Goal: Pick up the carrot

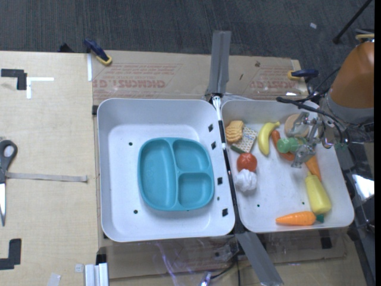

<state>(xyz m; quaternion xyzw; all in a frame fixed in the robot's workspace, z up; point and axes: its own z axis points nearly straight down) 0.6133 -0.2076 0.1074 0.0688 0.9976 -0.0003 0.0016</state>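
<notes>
Orange carrot (pixel 296 219) lay at the right bin's (pixel 262 216) front edge, well apart from the gripper (pixel 303 151), whose jaw state I could not tell, so a descent there risked seizing the crowded toys instead.

Table (pixel 47 159), light wood, cardboard sheet (pixel 155 76) along far edge.
Two white bins (pixel 110 177) side by side right of centre; scissors (pixel 5 171) at left edge; blue clamp (pixel 97 51) near far edge.

The carrot (pixel 296 219) is orange and tapered, with a small green stub at its thick end. It lies flat on its side in the right bin (pixel 268 189), along the near edge towards the near right corner, pointed tip towards the left.
</notes>
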